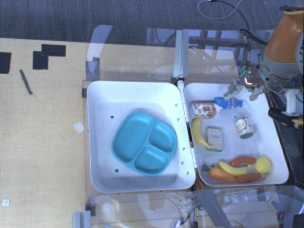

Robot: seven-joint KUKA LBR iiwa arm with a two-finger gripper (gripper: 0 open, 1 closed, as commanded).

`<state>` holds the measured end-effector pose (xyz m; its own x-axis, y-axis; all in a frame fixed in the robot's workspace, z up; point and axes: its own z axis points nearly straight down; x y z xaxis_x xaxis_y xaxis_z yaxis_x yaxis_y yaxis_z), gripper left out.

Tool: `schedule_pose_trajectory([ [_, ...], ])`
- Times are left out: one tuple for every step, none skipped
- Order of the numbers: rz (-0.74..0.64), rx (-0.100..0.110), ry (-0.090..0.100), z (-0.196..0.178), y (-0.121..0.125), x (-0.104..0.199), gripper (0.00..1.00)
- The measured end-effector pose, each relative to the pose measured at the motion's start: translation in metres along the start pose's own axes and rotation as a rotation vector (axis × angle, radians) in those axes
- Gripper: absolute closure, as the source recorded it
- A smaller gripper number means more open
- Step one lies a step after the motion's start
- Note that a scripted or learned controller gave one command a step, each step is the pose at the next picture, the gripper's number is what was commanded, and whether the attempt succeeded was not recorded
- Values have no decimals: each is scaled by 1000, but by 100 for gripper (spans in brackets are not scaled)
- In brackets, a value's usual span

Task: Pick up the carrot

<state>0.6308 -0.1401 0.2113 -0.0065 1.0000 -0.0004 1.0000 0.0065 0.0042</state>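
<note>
I see two shallow white plastic bins [95, 141], smooth and matt, on a pale wood-grain bench [42, 151]. A glossy blue plastic divided plate [145, 142] lies in the left bin. The smooth orange carrot [222, 174] looks plastic. Far behind lies rough, dark blue-grey carpet [95, 6].

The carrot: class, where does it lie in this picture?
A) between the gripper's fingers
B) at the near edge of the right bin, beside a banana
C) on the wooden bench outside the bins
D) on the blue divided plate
B: the carrot lies along the near wall of the right bin, against a banana, far from the gripper.
</note>
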Motion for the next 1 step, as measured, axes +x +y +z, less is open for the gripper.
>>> schedule_pose_trajectory([
  [401, -2, -1, -85, -48, 28, 0],
])
